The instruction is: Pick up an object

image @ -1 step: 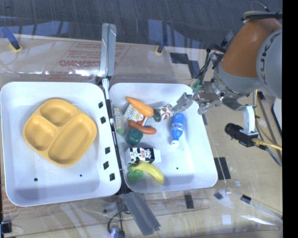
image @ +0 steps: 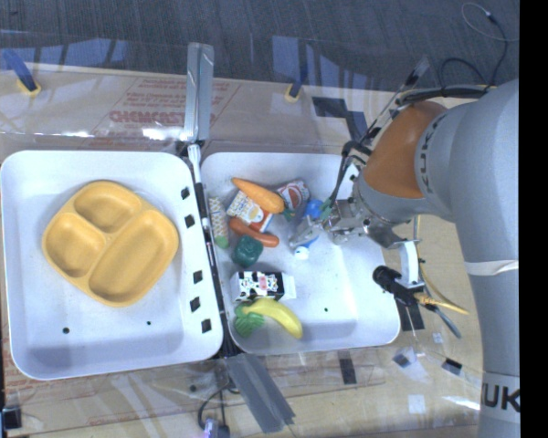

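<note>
Gripper (image: pixel 309 234) low in right bin (image: pixel 370 322), prob. to reach the toy pile; grip state can't tell. Carrot (image: pixel 257 194) & carton (image: pixel 247 210) just left of it; banana (image: pixel 276 316) further off, nr front wall

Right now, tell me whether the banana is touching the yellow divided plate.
Apart. The camera view shows the banana in the right bin and the yellow divided plate in the left bin, with both bin walls between them.
</note>
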